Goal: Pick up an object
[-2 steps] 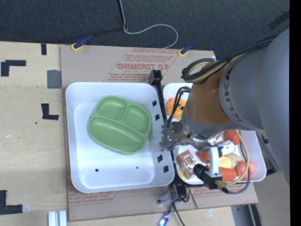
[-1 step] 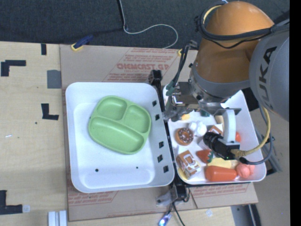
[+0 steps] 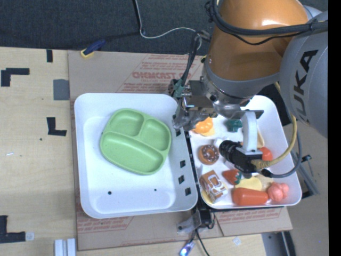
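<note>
Two white bins (image 3: 88,143), one green plate (image 3: 136,140)

A yellow-orange duck-like toy (image 3: 203,126) is seen at the far left of the right bin (image 3: 282,122). A chocolate doughnut (image 3: 208,153) lies nearer, a printed packet (image 3: 213,185) nearer still, and an orange-red sausage (image 3: 249,197) and pink ball (image 3: 278,191) at the near right.

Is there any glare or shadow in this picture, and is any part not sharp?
Camera view: bright glare on the orange band; a soft shadow under the green divided plate in the left bin; the small toys in the right bin look slightly blurred.
</note>
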`<state>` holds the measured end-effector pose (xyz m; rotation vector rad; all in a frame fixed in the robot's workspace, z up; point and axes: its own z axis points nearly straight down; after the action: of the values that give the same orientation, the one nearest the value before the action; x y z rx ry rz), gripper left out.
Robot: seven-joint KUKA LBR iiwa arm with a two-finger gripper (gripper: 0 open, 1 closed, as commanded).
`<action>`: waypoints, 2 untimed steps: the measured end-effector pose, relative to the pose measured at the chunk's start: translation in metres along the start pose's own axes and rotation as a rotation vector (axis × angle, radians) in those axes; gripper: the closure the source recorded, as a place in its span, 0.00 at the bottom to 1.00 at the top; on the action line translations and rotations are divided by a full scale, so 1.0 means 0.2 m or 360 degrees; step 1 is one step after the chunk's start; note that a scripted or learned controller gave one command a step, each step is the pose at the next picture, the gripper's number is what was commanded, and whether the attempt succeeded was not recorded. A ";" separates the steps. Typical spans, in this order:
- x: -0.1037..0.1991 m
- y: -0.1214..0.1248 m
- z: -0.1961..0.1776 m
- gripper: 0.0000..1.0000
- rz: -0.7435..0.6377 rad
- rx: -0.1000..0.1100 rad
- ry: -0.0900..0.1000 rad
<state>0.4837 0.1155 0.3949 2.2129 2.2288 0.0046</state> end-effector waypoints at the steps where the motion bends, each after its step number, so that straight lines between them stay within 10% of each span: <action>1: -0.38 0.00 -0.39 1.00 0.0020 -0.0009 -0.0003; 2: -0.23 -0.02 0.48 1.00 0.0008 0.0035 -0.0008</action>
<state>0.4810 0.0694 0.2978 2.2270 2.2314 -0.0252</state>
